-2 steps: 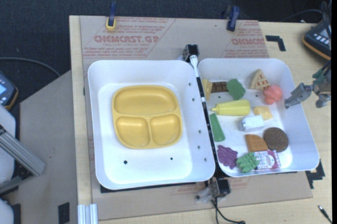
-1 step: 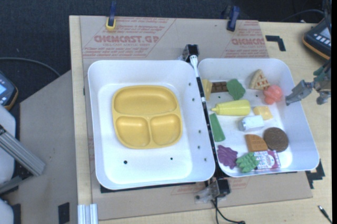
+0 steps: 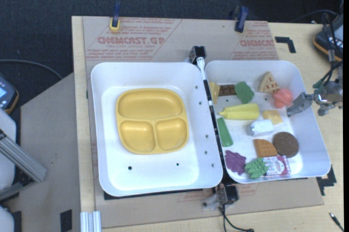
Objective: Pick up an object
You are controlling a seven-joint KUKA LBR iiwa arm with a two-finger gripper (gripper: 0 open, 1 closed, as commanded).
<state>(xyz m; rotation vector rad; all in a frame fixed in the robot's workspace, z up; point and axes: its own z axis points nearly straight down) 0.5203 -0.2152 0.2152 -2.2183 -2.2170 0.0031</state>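
- Lying in the right bin (image 3: pixel 315 133) was a jumble of small toy foods, any of which could have served as the object to pick up; the left bin (image 3: pixel 103 116) held a yellow divided tray (image 3: pixel 151 120)
- The gripper (image 3: pixel 301 104) hung at the right bin's right rim, just beside the pink piece (image 3: pixel 282 98); I could not tell how far its claw was open, and nothing showed in its hold
- The pink piece sat nearest, with the waffle wedge (image 3: pixel 268 83) just behind it and a small yellow block (image 3: pixel 272 115) just in front; it looked light, rounded and probably hard plastic, so likely to roll or squirt out of a pinch unless taken across its widest middle
- The white block (image 3: pixel 262 127) lay near the bin's centre; flat sides suggested a steadier hold, taken across its short width
- The brown disc (image 3: pixel 286 144) and the orange cracker (image 3: pixel 265 147) beside it lay flat on the floor, thin and stiff by the look of them, hard to get fingertips under
- The yellow corn (image 3: pixel 240 112) and the green pod (image 3: pixel 224 132) were long and smooth; crosswise at mid-length seemed best
- Everything appeared light and unbreakable; the crowding was the likelier trouble, since neighbours touched
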